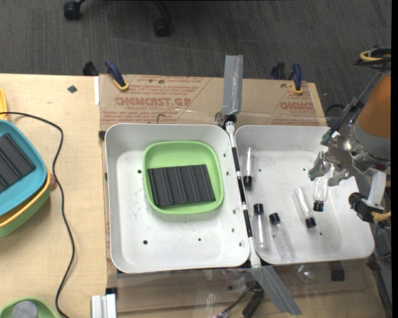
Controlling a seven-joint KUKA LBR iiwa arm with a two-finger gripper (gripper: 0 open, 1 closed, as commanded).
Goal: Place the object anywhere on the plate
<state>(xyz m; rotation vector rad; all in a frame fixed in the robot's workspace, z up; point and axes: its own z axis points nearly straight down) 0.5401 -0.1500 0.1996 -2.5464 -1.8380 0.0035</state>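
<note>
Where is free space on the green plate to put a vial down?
The green plate has bare rim strips around the black ridged insert, widest behind it. The right bin is crowded: clear vials lie scattered beside the pincer.

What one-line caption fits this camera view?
Gripper hovers over clear vials in the right bin; green plate with dark ribbed insert waits in the left bin.

Dark grey carpet floor (pixel 186 31) — chair casters (pixel 74 9) at top; light wood bench (pixel 43 248), cardboard sheet (pixel 161 96) clamped on.
</note>
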